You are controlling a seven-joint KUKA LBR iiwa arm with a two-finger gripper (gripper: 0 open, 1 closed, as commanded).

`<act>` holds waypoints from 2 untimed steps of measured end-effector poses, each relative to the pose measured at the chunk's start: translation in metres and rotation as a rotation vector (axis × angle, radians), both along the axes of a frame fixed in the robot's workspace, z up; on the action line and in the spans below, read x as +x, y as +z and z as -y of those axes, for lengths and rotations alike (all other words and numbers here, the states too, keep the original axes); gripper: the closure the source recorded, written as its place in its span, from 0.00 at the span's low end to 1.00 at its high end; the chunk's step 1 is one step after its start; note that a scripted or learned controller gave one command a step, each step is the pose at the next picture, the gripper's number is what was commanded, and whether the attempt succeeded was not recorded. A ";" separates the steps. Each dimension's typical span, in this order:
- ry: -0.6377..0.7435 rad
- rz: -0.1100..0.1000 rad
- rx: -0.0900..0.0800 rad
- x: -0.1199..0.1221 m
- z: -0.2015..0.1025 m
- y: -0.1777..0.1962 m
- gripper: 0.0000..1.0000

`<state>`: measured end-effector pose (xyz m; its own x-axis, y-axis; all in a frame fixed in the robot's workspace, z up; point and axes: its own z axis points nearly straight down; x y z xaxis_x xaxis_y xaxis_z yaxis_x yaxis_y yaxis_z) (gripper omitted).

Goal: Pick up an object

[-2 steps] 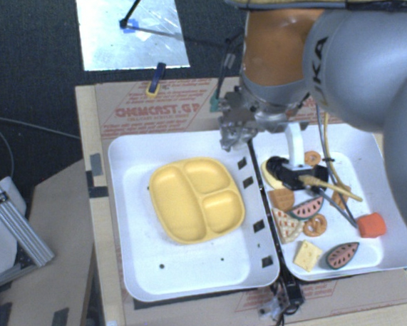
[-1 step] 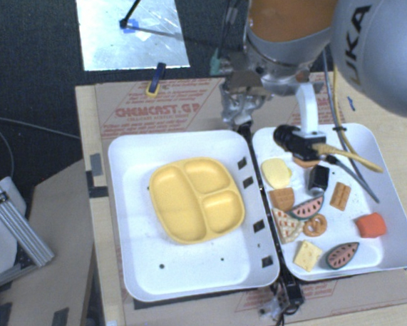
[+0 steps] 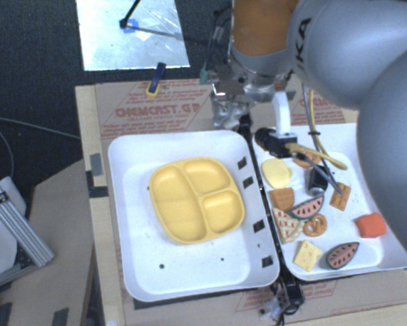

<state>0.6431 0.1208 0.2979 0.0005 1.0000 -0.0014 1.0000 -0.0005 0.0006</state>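
Camera view from above: two shallow white bins sit side by side on a counter (image 3: 183,105) lined with brown cardboard. The left bin (image 3: 138,269) holds a yellow divided plate (image 3: 196,199). The right bin (image 3: 394,251) holds a scatter of small toy foods: a pale yellow oval piece (image 3: 277,173), two watermelon slices (image 3: 308,208), a pretzel (image 3: 315,224), a cheese wedge (image 3: 307,255), an orange block (image 3: 371,225) and others. A large grey arm with an orange band (image 3: 261,17) reaches in from the right, its gripper (image 3: 245,112) hanging at the far edge where the two bins meet. Whether the gripper is released or clenched, I cannot tell. This looks like the approach step, with nothing visibly lifted; next it would need to settle over one item and descend. The arm's bulk hides the right bin's far corner, and the dark items near its top are hard to identify.
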 end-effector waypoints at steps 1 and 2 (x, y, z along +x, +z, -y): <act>0.007 -0.001 0.003 -0.036 -0.031 0.002 1.00; 0.009 0.020 0.009 -0.033 -0.069 0.198 1.00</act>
